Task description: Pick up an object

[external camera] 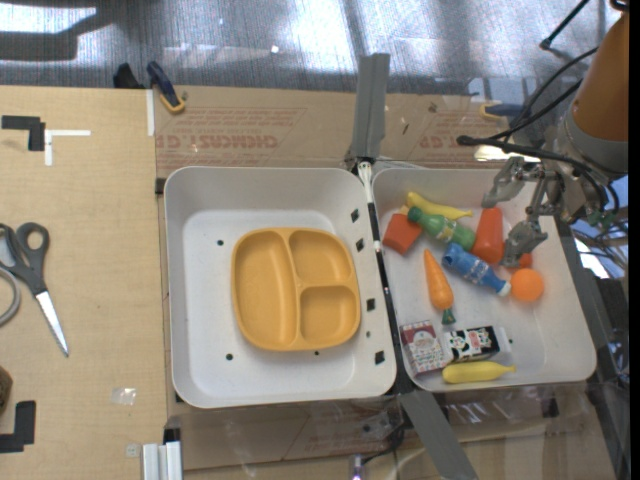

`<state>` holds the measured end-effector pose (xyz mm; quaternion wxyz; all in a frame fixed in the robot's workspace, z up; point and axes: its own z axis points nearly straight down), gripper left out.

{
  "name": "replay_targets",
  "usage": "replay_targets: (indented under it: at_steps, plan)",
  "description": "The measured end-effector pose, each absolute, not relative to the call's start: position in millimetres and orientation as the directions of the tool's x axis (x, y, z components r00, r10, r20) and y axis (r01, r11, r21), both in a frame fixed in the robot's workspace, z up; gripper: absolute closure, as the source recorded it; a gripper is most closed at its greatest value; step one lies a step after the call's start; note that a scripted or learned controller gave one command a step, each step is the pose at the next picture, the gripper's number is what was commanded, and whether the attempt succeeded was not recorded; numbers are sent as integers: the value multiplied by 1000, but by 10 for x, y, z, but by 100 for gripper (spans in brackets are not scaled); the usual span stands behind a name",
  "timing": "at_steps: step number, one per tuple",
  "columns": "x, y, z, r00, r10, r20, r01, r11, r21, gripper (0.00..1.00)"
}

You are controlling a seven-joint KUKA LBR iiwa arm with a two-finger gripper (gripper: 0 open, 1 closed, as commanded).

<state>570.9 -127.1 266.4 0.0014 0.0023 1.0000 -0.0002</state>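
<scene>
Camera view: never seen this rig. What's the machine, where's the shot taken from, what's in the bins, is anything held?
One fixed camera looks down at a slant on a bench with two shallow white bins. The machine is a robot arm reaching in from the right; its gripper hangs over the right bin, above the toys, with nothing between its fingers.

The left bin holds a yellow divided plate. The right bin holds toy food: a carrot, an orange ball, a blue bottle, a green bottle, two bananas, small cartons and red-orange blocks.

On the bench at left lie scissors.
</scene>
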Motion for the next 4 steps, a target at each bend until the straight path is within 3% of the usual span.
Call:
replay_targets:
  at_steps: [1,2,3,4]
  plan:
    - [5954,-1075,1747,-1000,-9,-2,-9,1000,0,0]
    - [5973,-1072,1035,-1000,26,-14,26,1000,-1,0]
    - [5565,-978,938,-995,104,-6,104,995,0,0]
    - [5579,-974,1037,-995,101,-9,101,995,-1,100]
